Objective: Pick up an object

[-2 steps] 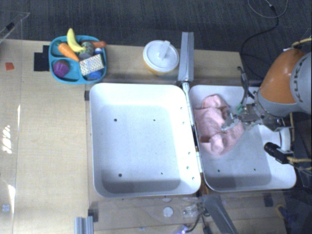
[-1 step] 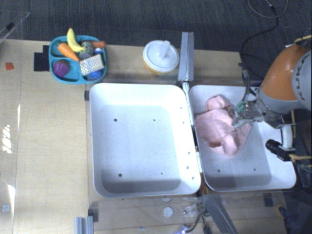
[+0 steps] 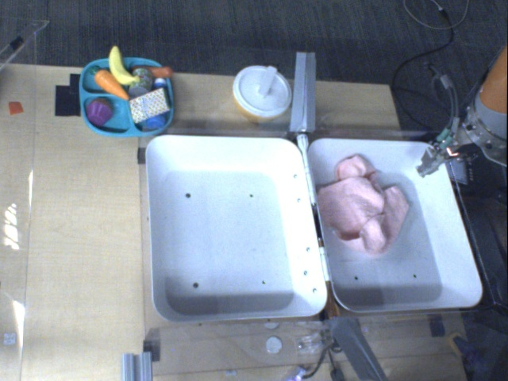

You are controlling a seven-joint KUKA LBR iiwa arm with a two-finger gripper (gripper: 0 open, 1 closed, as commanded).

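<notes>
Claw (image 3: 432, 162) sits over the right bin's (image 3: 444, 280) far right rim, touching nothing visible; can't tell whether it's apart or together. Pink cloth (image 3: 363, 205) lies crumpled in the same bin, toward its left side, well apart from the claw.

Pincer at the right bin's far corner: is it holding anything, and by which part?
Nothing is held. The pincer sits over the right white bin's upper right corner, apart from the soft, crumpled pink cloth-like object lying in that bin.
</notes>
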